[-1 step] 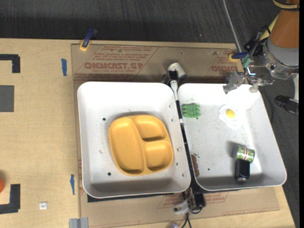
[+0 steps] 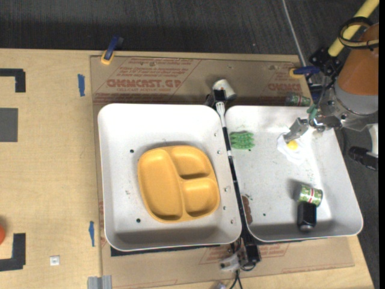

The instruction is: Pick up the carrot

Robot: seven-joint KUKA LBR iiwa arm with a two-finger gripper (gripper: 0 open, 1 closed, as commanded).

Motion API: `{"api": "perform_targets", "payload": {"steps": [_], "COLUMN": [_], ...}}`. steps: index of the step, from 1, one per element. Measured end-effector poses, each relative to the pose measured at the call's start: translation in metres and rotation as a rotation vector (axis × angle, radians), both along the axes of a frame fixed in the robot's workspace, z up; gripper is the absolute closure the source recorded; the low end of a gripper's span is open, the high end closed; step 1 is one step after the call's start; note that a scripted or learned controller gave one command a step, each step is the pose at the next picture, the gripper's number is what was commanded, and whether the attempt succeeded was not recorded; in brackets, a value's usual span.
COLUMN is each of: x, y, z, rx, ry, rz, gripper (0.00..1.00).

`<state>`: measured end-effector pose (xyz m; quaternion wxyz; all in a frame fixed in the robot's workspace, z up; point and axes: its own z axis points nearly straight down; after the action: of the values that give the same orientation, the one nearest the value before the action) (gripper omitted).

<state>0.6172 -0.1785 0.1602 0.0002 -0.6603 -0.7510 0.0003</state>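
My gripper (image 2: 299, 127) hangs over the upper right part of the right bin (image 2: 337, 179), below the arm's orange band (image 2: 361, 71). Just under and left of it lies a small white and yellow item (image 2: 291, 144) on the bin floor, close to the gripper tip. I cannot tell whether the two touch.
The right bin also holds a green leafy piece (image 2: 242, 140), a green can (image 2: 311, 194) and a black object (image 2: 307, 217). In the left bin (image 2: 114, 161) sits a yellow divided plate (image 2: 178, 182). A small orange thing (image 2: 2, 235) shows at the bench's far left edge.
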Motion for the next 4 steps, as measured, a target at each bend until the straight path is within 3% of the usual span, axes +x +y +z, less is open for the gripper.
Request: {"api": "perform_targets", "payload": {"steps": [1,2,3,4], "x": [0.001,-0.041,-0.02,-0.029], "y": [0.0,0.004,-0.02,-0.016], "z": [0.011,0.084,0.135,0.131], "rx": [-0.001,-0.001,-0.001,0.0], "ry": [-0.004,-0.003,-0.002,0.002], "rz": [0.0,-0.284,-0.415,-0.664], "gripper": [1.0,1.0,1.0,1.0]}}
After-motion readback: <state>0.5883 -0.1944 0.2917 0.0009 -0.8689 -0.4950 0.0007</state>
